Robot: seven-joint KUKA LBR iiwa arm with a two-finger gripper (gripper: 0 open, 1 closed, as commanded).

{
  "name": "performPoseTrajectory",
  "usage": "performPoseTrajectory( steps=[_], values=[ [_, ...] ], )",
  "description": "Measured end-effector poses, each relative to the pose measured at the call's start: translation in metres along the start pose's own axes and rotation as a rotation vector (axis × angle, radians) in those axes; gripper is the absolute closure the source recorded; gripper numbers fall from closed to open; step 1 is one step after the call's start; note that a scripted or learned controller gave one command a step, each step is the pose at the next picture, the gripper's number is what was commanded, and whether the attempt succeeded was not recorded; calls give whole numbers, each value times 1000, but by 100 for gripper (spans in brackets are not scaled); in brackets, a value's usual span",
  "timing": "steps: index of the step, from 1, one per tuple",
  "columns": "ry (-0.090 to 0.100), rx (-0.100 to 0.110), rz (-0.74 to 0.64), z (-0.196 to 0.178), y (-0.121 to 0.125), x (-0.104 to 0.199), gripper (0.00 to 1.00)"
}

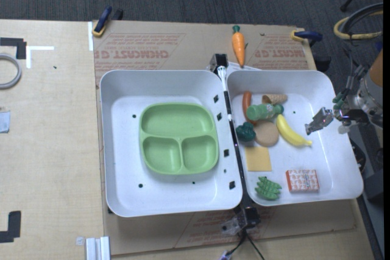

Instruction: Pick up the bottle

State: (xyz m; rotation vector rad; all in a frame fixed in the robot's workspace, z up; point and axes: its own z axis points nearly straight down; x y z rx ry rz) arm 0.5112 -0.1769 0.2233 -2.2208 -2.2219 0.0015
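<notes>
- gripper (321,119) over right bin's (341,182) right edge, small and blurry; can't tell finger state, nothing visibly held
- bottle (265,111), green, lying well left of it, touching banana (292,131)
- arm cut off at frame edge

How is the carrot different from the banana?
The carrot is orange with a green top; the banana is yellow. The carrot lies outside the bins on the cardboard; the banana lies inside the right bin. The carrot is straight, the banana curved. Both look like toy food.
</notes>
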Motion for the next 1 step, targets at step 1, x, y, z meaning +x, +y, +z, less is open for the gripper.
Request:
performPoseTrajectory(
  steps=[1],
  values=[
    [-1,0,-1,-9,0,0,100]
  ],
)
